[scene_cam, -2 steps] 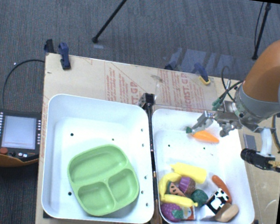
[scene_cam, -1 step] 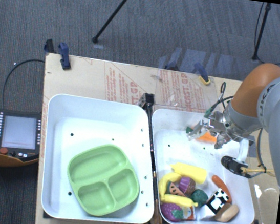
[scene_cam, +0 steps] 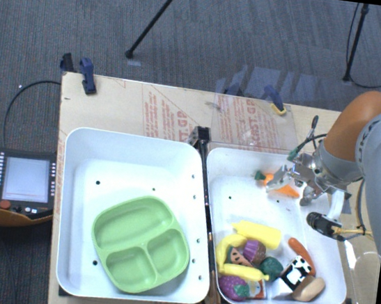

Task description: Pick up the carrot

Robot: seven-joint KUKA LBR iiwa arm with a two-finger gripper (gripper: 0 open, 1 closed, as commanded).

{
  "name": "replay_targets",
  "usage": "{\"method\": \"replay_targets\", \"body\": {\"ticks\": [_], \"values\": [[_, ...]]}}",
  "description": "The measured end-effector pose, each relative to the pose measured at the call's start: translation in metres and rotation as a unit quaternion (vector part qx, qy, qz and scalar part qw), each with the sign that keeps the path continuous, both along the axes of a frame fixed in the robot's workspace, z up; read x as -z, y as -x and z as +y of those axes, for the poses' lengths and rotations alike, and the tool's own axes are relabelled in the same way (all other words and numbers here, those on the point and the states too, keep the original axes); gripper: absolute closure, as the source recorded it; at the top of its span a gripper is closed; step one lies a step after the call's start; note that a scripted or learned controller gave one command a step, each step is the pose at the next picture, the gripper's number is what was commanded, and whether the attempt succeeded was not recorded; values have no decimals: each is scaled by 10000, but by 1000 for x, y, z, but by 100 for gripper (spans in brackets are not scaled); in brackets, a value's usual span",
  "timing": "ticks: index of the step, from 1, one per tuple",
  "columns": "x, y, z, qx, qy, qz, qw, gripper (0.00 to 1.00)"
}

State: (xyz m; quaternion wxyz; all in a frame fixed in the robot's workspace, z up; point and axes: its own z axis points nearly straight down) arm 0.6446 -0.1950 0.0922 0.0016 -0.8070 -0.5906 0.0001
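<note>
In the left bin [scene_cam: 76, 167] a green divided plate [scene_cam: 141, 244] is seen lying flat, toward the near side. In the right bin [scene_cam: 228, 161], a heap of toy food [scene_cam: 260, 259] is gathered along the near wall. Further back, near the far wall, the carrot [scene_cam: 285, 190] is found, orange with a green end, directly under the gripper [scene_cam: 297, 185]. The arm [scene_cam: 361, 137] is lowered over it from the right. Whether the fingers are apart or clamped on the carrot cannot be told.
</note>
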Motion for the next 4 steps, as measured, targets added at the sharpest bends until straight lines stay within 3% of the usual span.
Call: {"method": "replay_targets", "body": {"ticks": [1, 2, 3, 4], "values": [[-11, -1, 1, -29, 2, -3, 10000, 100], [6, 75, 28, -1576, -11, 10, 9875, 100], [5, 53, -16, -1366, 5, -4, 9906, 100], [5, 53, -12, -1361, -52, 2, 9907, 0]]}}
